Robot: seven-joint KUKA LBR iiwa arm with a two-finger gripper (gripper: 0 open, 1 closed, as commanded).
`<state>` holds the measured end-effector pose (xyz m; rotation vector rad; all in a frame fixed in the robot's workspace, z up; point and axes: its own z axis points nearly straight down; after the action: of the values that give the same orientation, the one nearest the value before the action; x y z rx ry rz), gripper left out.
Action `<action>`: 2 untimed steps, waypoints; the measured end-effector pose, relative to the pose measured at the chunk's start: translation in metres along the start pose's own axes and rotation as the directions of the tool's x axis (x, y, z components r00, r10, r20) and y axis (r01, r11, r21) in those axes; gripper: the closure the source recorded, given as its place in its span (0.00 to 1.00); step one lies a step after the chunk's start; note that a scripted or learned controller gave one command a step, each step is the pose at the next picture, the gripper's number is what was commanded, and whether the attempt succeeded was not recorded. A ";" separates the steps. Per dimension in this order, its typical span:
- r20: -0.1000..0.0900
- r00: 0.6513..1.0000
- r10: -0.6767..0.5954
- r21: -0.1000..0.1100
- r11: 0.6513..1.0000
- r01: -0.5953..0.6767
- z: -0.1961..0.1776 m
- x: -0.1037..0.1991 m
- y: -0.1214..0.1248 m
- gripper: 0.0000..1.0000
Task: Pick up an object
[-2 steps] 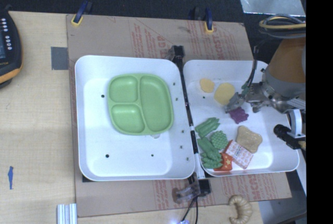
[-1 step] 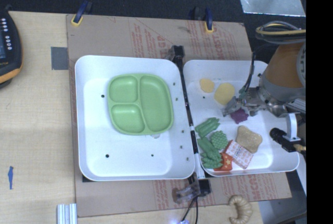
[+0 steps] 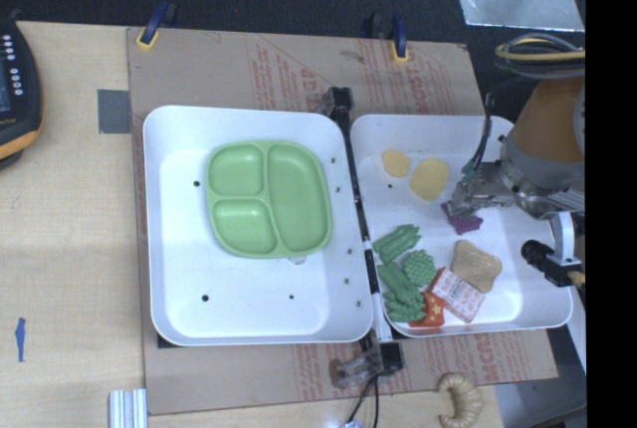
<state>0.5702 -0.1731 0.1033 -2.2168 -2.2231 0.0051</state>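
Note:
The right bin (image 3: pixel 537 315) holds several small items: two yellow pieces (image 3: pixel 430 178), a purple piece (image 3: pixel 461 216), green vegetable toys (image 3: pixel 402 273), a tan bread-like piece (image 3: pixel 476 264) and a red and white packet (image 3: pixel 453 297). My gripper (image 3: pixel 472 196) reaches in from the right and sits low in this bin. It is directly over the purple piece's upper edge, just right of the yellow pieces. The grey wrist hides how the gripper meets the purple piece.
The left bin (image 3: pixel 164 217) holds a green divided plate (image 3: pixel 269 198). A tan curled object (image 3: pixel 460 398) lies on the cardboard in front of the right bin. A black and orange device (image 3: pixel 14 98) sits at the far left. Clamps (image 3: pixel 398 38) hold the cardboard's back edge.

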 end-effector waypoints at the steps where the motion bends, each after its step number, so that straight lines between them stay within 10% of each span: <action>1: 0.000 1.000 -0.001 0.001 1.000 0.001 0.000 0.000 0.000 0.00; 2: 0.001 1.000 -0.001 0.001 1.000 0.001 -0.010 -0.001 0.000 1.00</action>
<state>0.5701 -0.1742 0.1137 -2.2163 -2.2239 0.0076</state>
